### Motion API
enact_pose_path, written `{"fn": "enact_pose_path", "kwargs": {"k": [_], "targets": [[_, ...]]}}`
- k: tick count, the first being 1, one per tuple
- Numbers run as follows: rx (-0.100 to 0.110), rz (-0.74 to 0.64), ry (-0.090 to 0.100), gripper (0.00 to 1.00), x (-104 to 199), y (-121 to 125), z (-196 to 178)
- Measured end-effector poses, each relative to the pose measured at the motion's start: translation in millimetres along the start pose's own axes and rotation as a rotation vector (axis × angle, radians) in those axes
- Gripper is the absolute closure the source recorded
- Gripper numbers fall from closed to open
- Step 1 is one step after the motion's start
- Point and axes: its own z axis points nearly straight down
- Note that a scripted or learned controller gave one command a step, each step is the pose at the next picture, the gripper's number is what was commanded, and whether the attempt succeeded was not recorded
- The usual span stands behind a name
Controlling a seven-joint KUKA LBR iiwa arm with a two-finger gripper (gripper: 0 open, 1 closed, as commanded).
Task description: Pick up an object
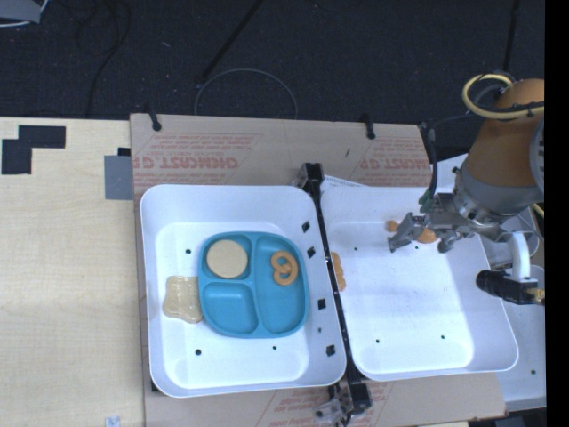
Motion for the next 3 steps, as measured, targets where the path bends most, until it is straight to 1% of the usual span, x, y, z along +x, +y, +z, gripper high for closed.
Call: {"fn": "enact_pose_path", "kwargs": {"k": [1, 2, 3], "targets": [[-0.012, -0.002, -0.002, 0.0, -0.2, 2.8, -7.3], [-0.008, -0.001, -0.001, 0.0, -7.3, -4.5, 45.1], [-0.009, -0.001, -0.001, 0.0, -11.1, -5.2, 89.4]]}}
